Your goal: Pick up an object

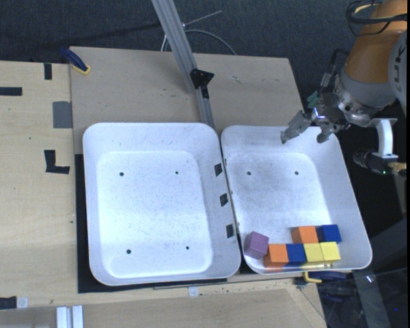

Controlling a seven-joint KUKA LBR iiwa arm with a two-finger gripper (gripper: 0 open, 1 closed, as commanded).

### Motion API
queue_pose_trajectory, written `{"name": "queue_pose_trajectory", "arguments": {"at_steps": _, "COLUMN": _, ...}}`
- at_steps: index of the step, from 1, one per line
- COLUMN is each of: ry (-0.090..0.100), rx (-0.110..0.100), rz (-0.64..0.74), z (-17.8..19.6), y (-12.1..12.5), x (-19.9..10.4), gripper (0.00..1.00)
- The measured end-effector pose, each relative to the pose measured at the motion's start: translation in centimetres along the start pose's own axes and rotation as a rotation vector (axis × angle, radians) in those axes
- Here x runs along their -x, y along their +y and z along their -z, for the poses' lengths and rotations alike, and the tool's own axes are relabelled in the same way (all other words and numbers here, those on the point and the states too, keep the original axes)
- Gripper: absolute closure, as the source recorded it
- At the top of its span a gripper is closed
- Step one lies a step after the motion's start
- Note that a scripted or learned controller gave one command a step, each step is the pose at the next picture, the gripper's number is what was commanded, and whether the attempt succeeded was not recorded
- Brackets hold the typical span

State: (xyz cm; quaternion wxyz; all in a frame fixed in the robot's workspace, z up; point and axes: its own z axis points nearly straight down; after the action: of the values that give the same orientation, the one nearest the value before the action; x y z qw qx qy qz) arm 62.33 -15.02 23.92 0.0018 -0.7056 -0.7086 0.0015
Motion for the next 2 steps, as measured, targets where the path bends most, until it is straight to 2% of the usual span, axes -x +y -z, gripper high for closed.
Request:
{"name": "queue_pose_trajectory", "arguments": {"at_steps": 1, "ry": 0.0, "rx": -0.002, "rz": -0.001, "z": -5.5, "y": 2.3, "x": -2.7, "gripper": 0.0}}
{"name": "queue_pose_trajectory", "arguments": {"at_steps": 2, "ry": 0.001, "rx": 0.003, "rz": 0.0, "z": -3.1, "y": 0.0, "x": -6.0, "gripper": 0.0}}
